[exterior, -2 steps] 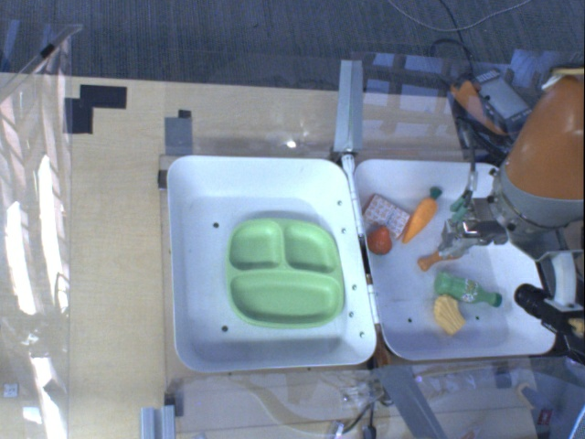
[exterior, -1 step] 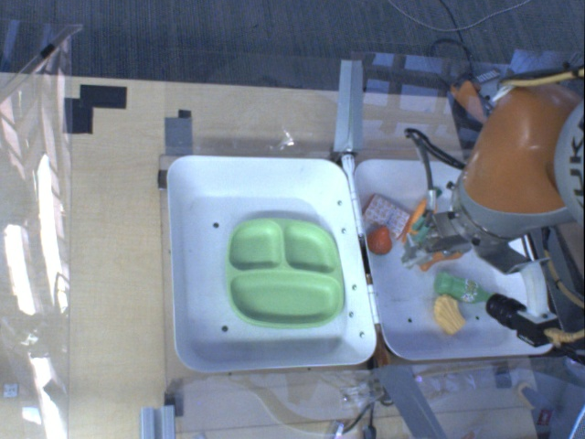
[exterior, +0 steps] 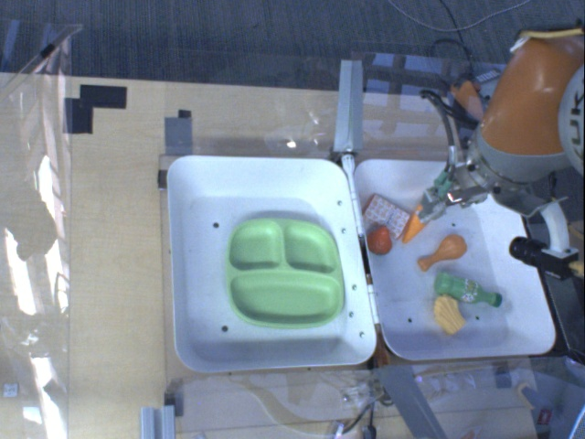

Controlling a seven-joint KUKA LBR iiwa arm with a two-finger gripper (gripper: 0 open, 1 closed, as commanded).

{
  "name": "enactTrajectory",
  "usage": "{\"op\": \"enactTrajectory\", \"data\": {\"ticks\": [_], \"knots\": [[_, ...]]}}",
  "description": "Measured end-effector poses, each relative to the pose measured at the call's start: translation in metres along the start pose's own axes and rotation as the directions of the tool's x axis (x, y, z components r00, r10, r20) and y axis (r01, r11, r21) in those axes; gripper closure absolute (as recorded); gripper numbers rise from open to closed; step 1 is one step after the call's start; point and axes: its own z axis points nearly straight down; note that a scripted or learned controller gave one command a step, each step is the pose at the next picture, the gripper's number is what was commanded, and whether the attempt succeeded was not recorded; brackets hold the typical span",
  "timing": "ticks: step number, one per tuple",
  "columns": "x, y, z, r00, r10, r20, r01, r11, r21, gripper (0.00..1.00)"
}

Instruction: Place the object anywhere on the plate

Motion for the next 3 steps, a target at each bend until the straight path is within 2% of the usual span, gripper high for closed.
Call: {"op": "enactTrajectory", "data": {"ticks": [1,2,3], "knots": [[-0.017,-0.066,-0.112,0.994,0.108,0.002,-0.108,0.994,-0.004,1.0],[0.071,-0.023,-0.035,0.993,-0.117,-0.002,0.117,0.993,0.001,1.0],[0.096,0.055,-0.005,0.903,-0.429,-0.002,0.429,0.903,-0.002,1.0]]}}
